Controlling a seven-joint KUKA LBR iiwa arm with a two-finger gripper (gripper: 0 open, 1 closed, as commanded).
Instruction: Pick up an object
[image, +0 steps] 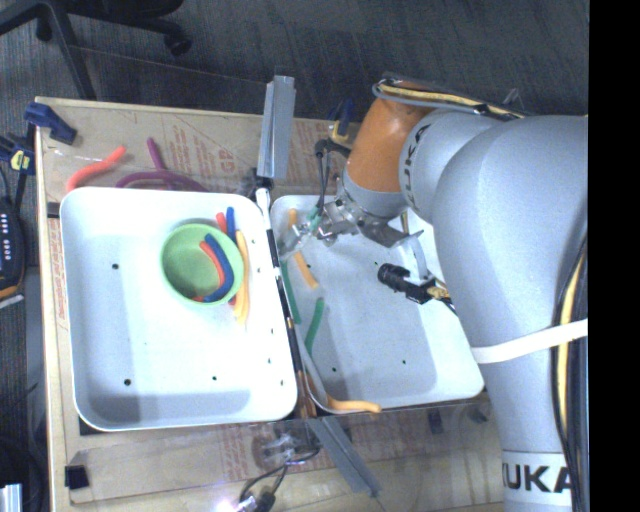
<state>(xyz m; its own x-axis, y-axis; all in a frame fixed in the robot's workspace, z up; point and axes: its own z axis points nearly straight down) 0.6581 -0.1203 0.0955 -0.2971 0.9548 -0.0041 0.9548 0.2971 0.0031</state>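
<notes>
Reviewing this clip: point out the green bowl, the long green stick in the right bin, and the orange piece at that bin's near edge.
green bowl (192, 262): camera view, on its bare inner floor.
green stick (315, 322): camera view, mid-length.
orange piece (355, 405): camera view, middle of its length.

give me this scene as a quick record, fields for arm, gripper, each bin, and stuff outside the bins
arm: grey arm reaching in from the right over the right bin
gripper: low at the right bin's far left corner; grasp not discernible
left bin: green bowl with red, blue and yellow sticks on its right rim
right bin: green stick, orange stick, yellow stick at near edge
outside bins: orange stick and purple loop on the bench behind the left bin
</notes>
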